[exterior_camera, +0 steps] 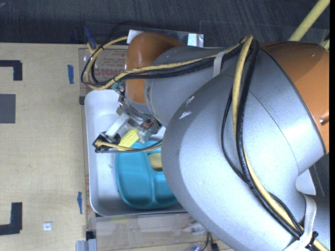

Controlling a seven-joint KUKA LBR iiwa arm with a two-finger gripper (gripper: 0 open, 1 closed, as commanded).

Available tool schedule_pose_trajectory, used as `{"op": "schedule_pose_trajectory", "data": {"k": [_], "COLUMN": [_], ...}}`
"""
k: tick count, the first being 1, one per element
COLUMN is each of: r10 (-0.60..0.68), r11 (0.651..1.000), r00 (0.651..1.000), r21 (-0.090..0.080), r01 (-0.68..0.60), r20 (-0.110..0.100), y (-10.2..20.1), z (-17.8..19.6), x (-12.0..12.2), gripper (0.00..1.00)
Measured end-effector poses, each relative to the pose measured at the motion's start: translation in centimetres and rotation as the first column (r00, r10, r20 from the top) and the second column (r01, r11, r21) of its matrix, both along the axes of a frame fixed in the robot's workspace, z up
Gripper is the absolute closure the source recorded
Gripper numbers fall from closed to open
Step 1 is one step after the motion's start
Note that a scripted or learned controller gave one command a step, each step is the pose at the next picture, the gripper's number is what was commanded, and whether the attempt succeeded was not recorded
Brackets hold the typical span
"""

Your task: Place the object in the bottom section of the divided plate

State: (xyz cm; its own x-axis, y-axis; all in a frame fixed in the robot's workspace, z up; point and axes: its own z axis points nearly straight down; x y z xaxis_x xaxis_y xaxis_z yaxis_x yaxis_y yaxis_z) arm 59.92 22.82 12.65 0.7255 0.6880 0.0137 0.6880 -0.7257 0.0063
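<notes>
Robot arm (235, 140), grey and bulky, reaches in from the right and covers most of the scene, with an orange band (138, 56) above its wrist near the top centre. Under the arm a shallow white bin (99, 109) shows on the left side, its rounded corner and left wall clearly visible. A teal plate (136, 184) lies in the lower part of this bin, close to the bottom wall, and its right side is hidden beneath the arm. The gripper (135, 128) points down into the bin just above the plate's upper edge; whether it is spread or pressed together cannot be told from this angle. A small yellow piece (130, 136) with a ridged surface, like a bit of corn, sits right at the gripper's tip, at the top edge of the plate. It is not clear whether the gripper is pinching it or whether it rests on the plate, nor which section of the plate it is over. A tan piece (155, 162) lies on the plate further right, partly hidden by the arm. To the left of the bin stretches a pale wooden bench (42, 140), marked with strips of black tape (13, 69) and short bits of blue tape (70, 73). Dark floor (157, 4) runs along the top.
</notes>
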Motion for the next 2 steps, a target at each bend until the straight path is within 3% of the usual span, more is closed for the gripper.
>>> {"op": "schedule_pose_trajectory", "data": {"k": [1,2], "r10": [-0.095,0.008], "r11": [0.995,1.0], "r00": [0.995,1.0], "r21": [-0.001,-0.004], "r01": [0.095,-0.008], "r20": [-0.014,-0.01], "y": [-0.3,-4.8], "z": [-4.0,2.9], "x": [5.1,4.8], "gripper": [1.0,1.0]}}
